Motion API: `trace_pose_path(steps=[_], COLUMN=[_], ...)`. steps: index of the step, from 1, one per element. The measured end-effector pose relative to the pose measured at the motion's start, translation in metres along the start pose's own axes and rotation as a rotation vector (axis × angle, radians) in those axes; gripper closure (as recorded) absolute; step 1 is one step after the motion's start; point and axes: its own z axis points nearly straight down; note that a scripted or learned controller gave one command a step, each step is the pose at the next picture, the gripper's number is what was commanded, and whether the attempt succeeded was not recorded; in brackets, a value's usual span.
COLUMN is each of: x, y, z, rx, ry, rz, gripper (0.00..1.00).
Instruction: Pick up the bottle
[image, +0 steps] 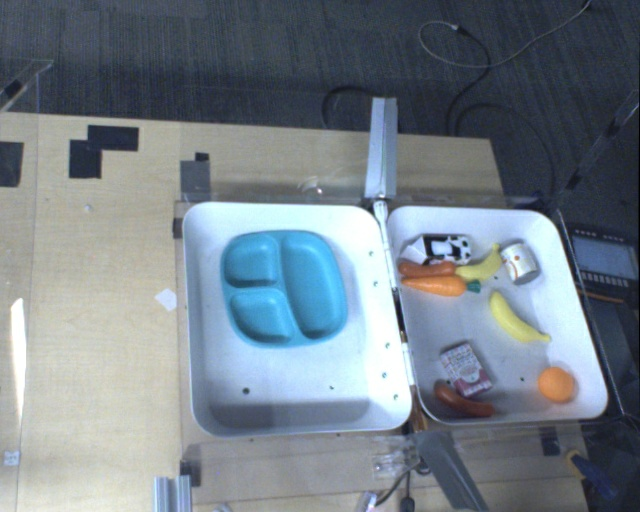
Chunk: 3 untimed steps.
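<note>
The bottle (446, 246), small, white with black patches, lies on its side near the back left corner of the right bin (590, 340). Just in front of it lie an orange carrot (434, 286) and a shorter reddish piece (424, 268). A small yellow banana (481, 267) touches the bottle's right end.
Also in the right bin: a silver can (518, 262), a larger banana (517, 320), an orange (557, 384), a small pink-labelled box (465, 366) and a dark red sausage (463, 400). The left bin (200, 330) holds a blue divided plate (285, 287).
</note>
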Motion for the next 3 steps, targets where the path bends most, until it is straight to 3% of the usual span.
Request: trace_pose_path(steps=[1, 2, 3], x=[0.021, 0.001, 0.016], y=[-0.017, 0.0, 0.011], z=[0.0, 0.0, -0.001], rx=[0.0, 0.0, -0.003], ry=[0.0, 0.0, 0.001], rz=[0.023, 0.049, -0.459], gripper=[1.0, 1.0, 1.0])
